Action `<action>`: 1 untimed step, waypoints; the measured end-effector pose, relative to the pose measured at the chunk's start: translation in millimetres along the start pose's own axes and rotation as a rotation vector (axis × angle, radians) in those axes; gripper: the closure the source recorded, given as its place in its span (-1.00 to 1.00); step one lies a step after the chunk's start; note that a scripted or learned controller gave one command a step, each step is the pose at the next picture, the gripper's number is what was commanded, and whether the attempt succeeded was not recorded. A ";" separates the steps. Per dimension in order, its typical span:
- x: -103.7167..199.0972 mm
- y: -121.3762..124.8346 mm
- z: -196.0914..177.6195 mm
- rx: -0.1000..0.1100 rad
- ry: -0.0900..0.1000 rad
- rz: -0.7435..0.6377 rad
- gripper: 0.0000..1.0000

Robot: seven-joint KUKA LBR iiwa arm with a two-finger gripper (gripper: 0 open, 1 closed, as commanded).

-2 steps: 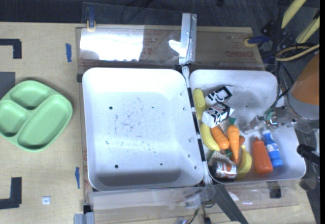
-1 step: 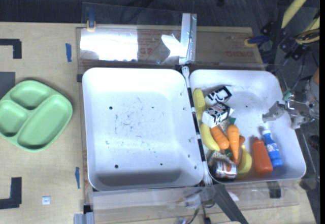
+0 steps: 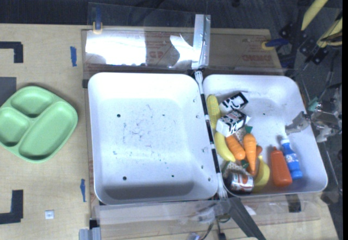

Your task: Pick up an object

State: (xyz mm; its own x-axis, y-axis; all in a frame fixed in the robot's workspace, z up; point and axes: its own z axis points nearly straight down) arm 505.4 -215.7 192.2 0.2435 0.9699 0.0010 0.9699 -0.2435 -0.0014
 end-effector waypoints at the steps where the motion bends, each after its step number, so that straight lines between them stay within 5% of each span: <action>1: 1.5 14.1 -34.2 -0.003 -0.002 0.026 -1.00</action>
State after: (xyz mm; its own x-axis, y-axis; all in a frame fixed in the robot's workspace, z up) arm 519.4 -217.8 226.4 0.2690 0.9631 -0.0012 0.9631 -0.2690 0.0014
